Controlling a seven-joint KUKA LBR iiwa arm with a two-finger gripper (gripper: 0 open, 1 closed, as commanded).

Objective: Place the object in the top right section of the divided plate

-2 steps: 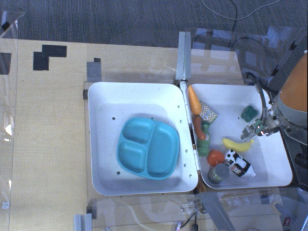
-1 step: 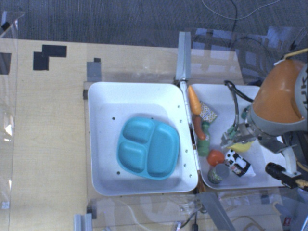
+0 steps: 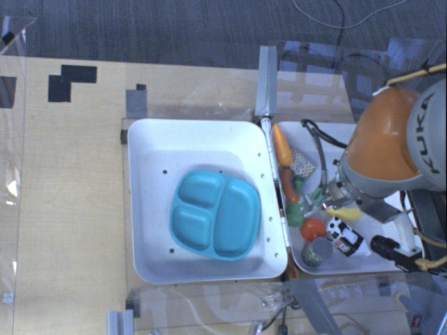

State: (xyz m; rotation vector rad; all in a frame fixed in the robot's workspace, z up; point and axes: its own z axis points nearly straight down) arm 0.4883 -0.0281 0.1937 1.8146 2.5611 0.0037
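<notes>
We see the wooden desk (image 3: 70, 187) carrying 2 white bins side by side. The left bin (image 3: 154, 159) holds the blue divided plate (image 3: 216, 215), its 3 sections bare. The grey arm (image 3: 391, 138) with its orange band hangs over the right bin (image 3: 391, 264). The claw (image 3: 323, 199) sits low among the clutter there, and we cannot tell its state. Along that bin's left wall lie an orange carrot (image 3: 281, 146), a red tomato (image 3: 313, 228) and a black-and-white toy (image 3: 342, 234).

Two white bins (image 3: 150, 257) stand side by side. One blue divided plate (image 3: 216, 213), three sections. One carrot (image 3: 281, 146), one red tomato (image 3: 313, 228), one robot arm (image 3: 391, 138).
</notes>
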